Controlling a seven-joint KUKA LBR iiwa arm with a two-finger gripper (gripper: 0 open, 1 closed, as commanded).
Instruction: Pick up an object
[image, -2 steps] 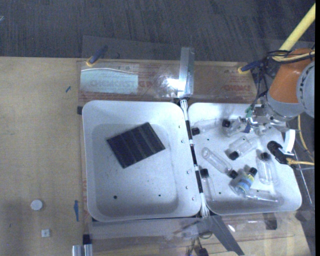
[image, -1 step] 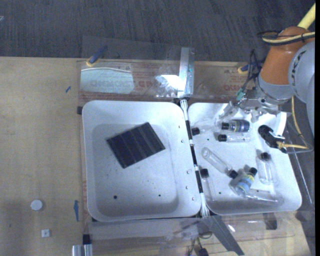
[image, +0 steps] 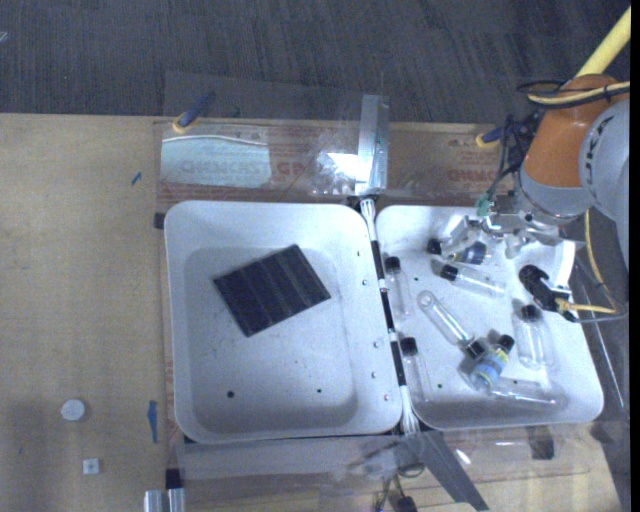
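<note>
Several clear vials (image: 447, 323) w/ black caps, right bin (image: 590, 395), dark ribbed mat (image: 271, 289) left.

We are looking at a robotics lab or test cell. A plywood worktop (image: 80, 300) carries two shallow white bins (image: 190, 330) set side by side, with grey carpet (image: 300, 40) beyond it toward twelve o'clock. At two o'clock a grey industrial arm with an orange band (image: 560, 150) trails loose yellow cables (image: 575, 92). Small clear vials with black caps (image: 470, 345) lie scattered in the bin at three o'clock, and a dark ribbed mat (image: 272, 288) lies in the other.
</note>
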